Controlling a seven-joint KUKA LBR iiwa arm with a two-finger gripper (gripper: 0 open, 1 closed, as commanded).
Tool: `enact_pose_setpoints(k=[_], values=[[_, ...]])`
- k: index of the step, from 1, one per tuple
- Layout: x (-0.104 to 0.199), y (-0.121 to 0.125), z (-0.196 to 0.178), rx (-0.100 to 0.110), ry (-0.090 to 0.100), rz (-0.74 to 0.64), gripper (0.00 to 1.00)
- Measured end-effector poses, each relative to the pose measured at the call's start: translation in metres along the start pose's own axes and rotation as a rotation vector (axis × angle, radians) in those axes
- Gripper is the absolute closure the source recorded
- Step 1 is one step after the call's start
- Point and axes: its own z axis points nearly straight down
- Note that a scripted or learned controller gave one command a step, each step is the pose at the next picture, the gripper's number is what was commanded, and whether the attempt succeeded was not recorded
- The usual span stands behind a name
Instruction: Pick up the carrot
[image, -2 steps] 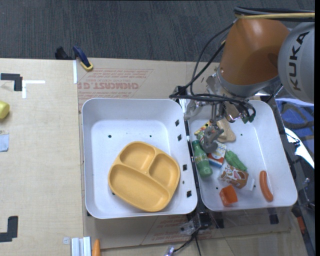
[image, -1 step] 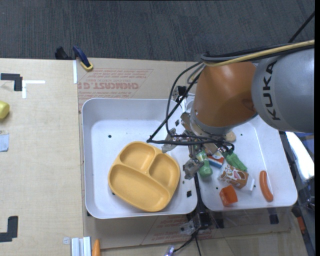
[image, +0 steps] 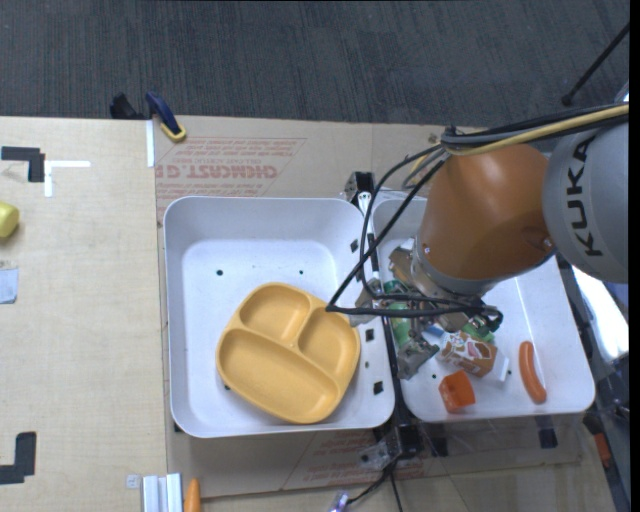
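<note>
arm (image: 500, 215) hides pincer, state unclear; carrot (image: 532, 371) near right bin's (image: 575, 400) edge.

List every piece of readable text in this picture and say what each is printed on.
"KUKA": on the grey arm, running vertically along its side.
Red mirrored print on the cardboard sheet behind the left bin: reversed and too blurred to read.
Red print on the cardboard below the bins: too small to read.
Packaging among the items in the right bin: too small and blurred to read.
</note>
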Motion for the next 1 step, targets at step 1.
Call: enact_pose_setpoints(k=[1], values=[[-0.0001,0.0,0.0,0.0,0.0,-0.001,0.0]])
